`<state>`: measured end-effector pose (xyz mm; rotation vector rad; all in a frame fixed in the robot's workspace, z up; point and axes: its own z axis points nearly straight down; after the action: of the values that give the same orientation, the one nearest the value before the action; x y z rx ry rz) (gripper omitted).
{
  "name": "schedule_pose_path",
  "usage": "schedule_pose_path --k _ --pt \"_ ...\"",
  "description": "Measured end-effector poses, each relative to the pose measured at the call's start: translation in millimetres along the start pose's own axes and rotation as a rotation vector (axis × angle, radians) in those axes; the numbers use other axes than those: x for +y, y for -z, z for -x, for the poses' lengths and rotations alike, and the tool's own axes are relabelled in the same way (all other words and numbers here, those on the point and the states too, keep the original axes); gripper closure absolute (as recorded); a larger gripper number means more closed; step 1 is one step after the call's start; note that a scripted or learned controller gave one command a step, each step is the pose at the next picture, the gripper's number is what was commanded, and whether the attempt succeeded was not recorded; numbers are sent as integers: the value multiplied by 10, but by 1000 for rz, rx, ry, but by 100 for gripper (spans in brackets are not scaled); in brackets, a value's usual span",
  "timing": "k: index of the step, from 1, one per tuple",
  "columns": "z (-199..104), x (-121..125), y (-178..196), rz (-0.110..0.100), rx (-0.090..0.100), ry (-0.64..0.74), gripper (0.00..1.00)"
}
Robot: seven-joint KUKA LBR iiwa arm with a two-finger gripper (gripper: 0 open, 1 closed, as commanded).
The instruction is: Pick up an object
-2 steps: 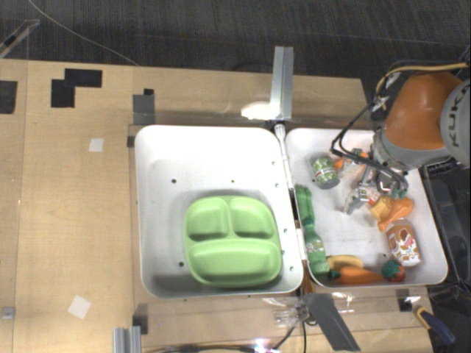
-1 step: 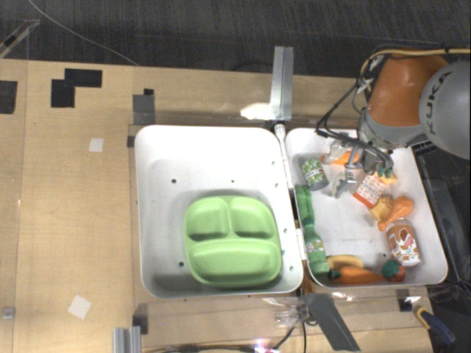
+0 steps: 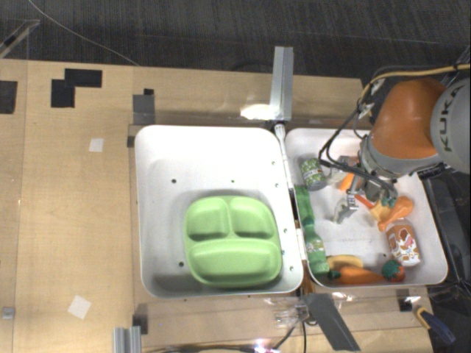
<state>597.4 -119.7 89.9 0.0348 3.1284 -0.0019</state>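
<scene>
Looking down from the near edge of the bench, the first things to catch the eye sit along the front wall of the right bin (image 3: 440,267): a carrot (image 3: 360,275) lying flat, a banana (image 3: 344,261) just behind it and a small red and green piece (image 3: 394,271) at the carrot's right end, too small to name. A little further back on the right lies a red and white bottle (image 3: 403,243), resting on its side. Along the bin's left wall runs a long green packet (image 3: 306,223), stretching from the front corner back towards the middle. In the left bin (image 3: 154,197) a green divided tray (image 3: 233,240) lies in the front half, its three compartments facing up. Further in, above the middle of the right bin, hangs the gripper (image 3: 347,210), its silvery fingers pointing down over bare white floor; I cannot tell how far apart they stand, and nothing shows between them. Just beside it to the right lie an orange piece (image 3: 398,210) and a yellowish one touching it. A small green can (image 3: 312,172) sits further back near the left wall. Beyond that the arm's orange band (image 3: 403,120) bulks over the far right corner, with black cables (image 3: 340,132) looping around it.
</scene>
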Motion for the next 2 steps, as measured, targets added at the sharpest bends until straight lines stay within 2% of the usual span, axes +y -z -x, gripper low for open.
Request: schedule_pose_path --k 1,2 --pt "-416 294 18 0 -4 -24 0" --pt "606 285 -11 -1 0 -77 0"
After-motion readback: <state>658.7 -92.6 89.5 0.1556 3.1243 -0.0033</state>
